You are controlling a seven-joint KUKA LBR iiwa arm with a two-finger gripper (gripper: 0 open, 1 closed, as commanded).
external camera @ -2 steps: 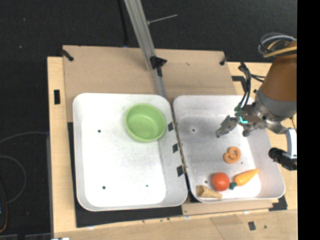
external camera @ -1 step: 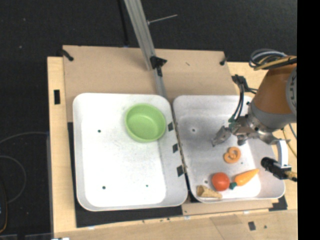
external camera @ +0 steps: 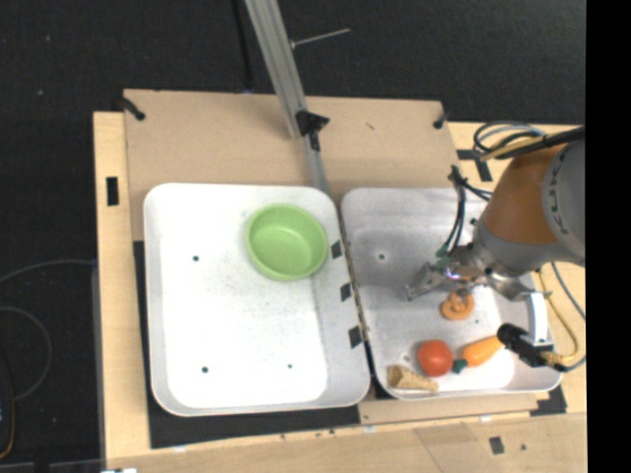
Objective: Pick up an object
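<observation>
In the right bin (external camera: 394,235) lie a small tan ring-shaped piece (external camera: 455,307), a red tomato-like ball (external camera: 434,357), an orange carrot-like piece (external camera: 480,351) and a pale beige wedge (external camera: 412,380) at the front edge. My gripper (external camera: 434,282) hangs low over the right bin's middle, just left of and above the tan ring. Its metal fingers (external camera: 422,286) point left and nothing shows between them. A green bowl (external camera: 287,242) rests upright in the left bin (external camera: 197,313), near its back right corner.
A slanted metal pole (external camera: 281,67) rises from the back of the bench between the bins. Cables (external camera: 503,141) loop behind the arm at the right. The orange band and grey wrist (external camera: 527,215) overhang the right bin's right side.
</observation>
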